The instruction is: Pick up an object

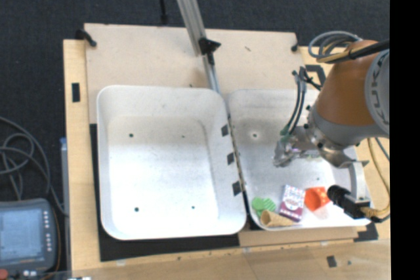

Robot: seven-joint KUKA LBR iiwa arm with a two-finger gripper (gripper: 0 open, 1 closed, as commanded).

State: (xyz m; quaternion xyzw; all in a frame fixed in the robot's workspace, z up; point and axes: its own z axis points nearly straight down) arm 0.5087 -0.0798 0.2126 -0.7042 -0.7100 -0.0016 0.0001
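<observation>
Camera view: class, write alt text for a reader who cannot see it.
A grey-and-orange robot arm's gripper hovers in the right bin, above a green piece, a purple packet and an orange block at its near edge.

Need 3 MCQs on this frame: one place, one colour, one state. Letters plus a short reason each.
1. Where do the small objects lie?
A. left bin
B. near edge of the right bin
C. on the bench

2. What colour is the object nearest the divider?
A. green
B. blue
C. black

3. How does the gripper stand?
A. resting in the left bin
B. over the right bin, away from the objects
C. outside both bins

Answers: B, they cluster at that bin's near edge; A, it is bright green; B, a bare stretch of bin floor separates it from the cluster.
</observation>
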